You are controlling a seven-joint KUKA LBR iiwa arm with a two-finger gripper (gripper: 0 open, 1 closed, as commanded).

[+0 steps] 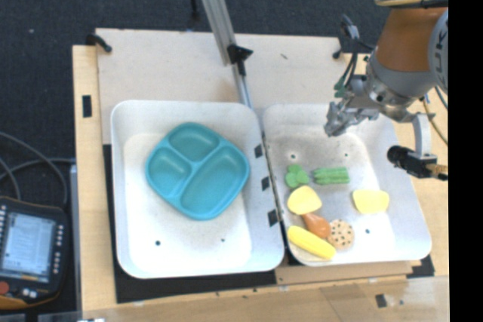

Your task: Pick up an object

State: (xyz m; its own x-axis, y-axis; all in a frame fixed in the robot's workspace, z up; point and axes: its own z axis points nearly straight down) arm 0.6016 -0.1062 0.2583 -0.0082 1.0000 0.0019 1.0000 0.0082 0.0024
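Claw: grey two-finger claw (336, 123) — grip state cannot be told — above right shallow white bin (392, 237).
Green plastic toy vegetable (317, 176): at its 7 o'clock.

You had two white bins side by side on the bench. The left bin (136, 253) held a blue tray (198, 170). The right bin (400, 237) held a green piece (317, 176), two yellow pieces (303, 200) (370, 200), a banana (310, 242), a cookie (341, 234) and an orange piece (317, 224). The gripper (336, 121) hung over the right bin's 12 o'clock end, apart from the green piece at its 6 o'clock. A pendant (29, 241) sat at the frame's 8 o'clock.
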